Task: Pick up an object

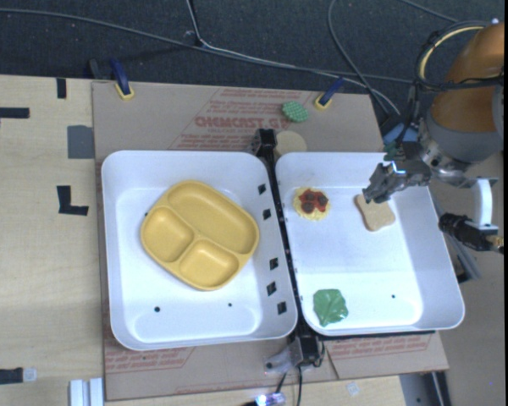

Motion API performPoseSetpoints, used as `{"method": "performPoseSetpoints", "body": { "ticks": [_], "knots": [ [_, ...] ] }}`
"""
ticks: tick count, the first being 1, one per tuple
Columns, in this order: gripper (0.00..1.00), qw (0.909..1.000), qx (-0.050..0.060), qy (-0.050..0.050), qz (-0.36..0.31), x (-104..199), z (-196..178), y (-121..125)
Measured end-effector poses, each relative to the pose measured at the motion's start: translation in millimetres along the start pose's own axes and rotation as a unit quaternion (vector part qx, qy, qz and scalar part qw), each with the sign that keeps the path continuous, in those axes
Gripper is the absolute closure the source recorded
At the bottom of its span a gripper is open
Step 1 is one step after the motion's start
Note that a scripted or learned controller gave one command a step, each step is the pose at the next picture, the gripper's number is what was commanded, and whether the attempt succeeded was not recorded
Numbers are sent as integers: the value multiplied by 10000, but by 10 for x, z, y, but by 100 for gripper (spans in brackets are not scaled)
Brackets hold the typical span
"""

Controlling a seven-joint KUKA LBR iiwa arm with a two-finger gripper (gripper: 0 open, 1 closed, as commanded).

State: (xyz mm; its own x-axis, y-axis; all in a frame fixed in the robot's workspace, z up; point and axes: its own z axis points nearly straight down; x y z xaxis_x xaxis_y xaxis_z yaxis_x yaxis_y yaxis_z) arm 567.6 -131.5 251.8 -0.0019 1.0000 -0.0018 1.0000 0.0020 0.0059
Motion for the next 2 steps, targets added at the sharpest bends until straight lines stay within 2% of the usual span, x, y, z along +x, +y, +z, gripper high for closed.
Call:
{"method": "performPoseSetpoints", "body": {
  "ticks": [1, 2],
  "knots": [
    [100, 10000, 18, 3, 3, -1, -369, 8],
    [100, 10000, 32, 10, -17, 486, -357, -12]
  ]
}}
